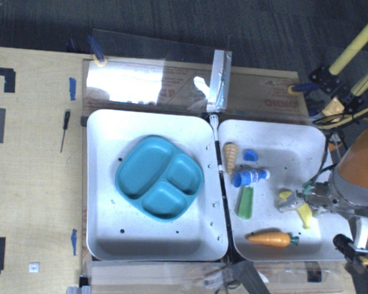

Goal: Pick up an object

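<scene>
Step in hand, as I judge it: closing on a pick in the right bin (318, 142).

Gripper (300, 200) sits low at that bin's right side, fingertips right at the yellow banana-shaped toy (303, 213). How far the claw is spread, and whether it has the toy, I cannot tell; metal and toy blur together.

To do it well: settle the tips on either side of the toy's narrow body, squeeze across its width, lift straight up and clear of the bin wall. The curved shape may slip or roll out.

Near to far, right bin holds 6 items:
- carrot (269, 238), nearest edge, lying flat
- banana toy, right of centre
- green stick (246, 202)
- blue bottle (250, 177), on its side
- ice-cream cone (231, 155) by the divider
- blue cap (250, 156)

Left bin (100, 188): 1 blue divided tray (160, 176), 3 compartments.
</scene>
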`<state>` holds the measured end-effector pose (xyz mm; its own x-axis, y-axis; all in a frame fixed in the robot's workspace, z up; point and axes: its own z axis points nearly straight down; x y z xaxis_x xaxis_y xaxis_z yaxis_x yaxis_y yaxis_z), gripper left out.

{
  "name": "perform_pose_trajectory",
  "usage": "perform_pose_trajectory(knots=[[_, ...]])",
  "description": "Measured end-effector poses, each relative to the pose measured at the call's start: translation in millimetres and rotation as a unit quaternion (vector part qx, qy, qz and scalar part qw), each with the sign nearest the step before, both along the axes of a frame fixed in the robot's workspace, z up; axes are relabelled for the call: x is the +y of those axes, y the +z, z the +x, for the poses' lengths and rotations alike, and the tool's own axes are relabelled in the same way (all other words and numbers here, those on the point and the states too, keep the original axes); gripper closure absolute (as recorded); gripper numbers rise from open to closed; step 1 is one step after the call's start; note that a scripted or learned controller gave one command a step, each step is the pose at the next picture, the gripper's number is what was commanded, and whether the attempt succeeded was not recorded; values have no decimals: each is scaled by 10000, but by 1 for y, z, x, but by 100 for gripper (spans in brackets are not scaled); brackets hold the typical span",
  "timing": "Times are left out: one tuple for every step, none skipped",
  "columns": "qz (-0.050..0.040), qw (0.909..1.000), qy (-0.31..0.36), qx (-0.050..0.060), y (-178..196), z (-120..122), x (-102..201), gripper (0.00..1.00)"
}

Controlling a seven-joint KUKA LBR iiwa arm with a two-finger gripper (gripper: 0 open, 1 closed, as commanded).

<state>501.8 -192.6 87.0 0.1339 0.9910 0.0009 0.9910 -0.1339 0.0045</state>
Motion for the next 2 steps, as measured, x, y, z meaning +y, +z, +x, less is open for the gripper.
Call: perform_pose_trajectory(knots=[[-6, 9967, -812, -12, 138, -6, 16, 0], [10, 9988, -485, 63, 42, -24, 38, 0]])
